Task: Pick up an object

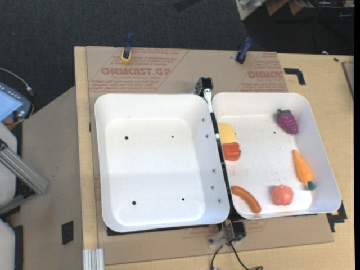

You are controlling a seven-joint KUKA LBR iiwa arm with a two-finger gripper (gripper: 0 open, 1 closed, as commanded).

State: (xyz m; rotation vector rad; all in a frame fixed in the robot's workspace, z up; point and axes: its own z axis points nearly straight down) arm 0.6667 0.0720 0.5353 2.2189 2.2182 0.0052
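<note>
Jaws: I can't tell their state from my camera view, so nothing is held that I can confirm. Pick not started, by my read.

All candidates sit in the right bin (315,151); left bin (112,151) has just its bare floor with a few dark dots.

- Purple grapes (287,121) near the far right corner.
- Carrot (302,169) along the right wall, long axis running roughly far-to-near, green tip at the near end.
- Round red fruit (283,194) near the front, just beside the carrot's tip.
- Sausage (246,199) at the front left, lying diagonally, close to the divider.
- Yellow piece (226,131) and red-orange piece (231,151) pressed against the divider wall between the bins, touching each other.

The arm enters from the right of the view, so the carrot and grapes lie nearest its approach side. I'd go for the carrot — jaws should close across its narrow width, perpendicular to that far-to-near axis. Risk: it's close to the bin wall, so a finger could clip the rim. The two pieces at the divider look hardest to get around.

Bins rest on a cardboard sheet (169,66) on the tabletop.
</note>
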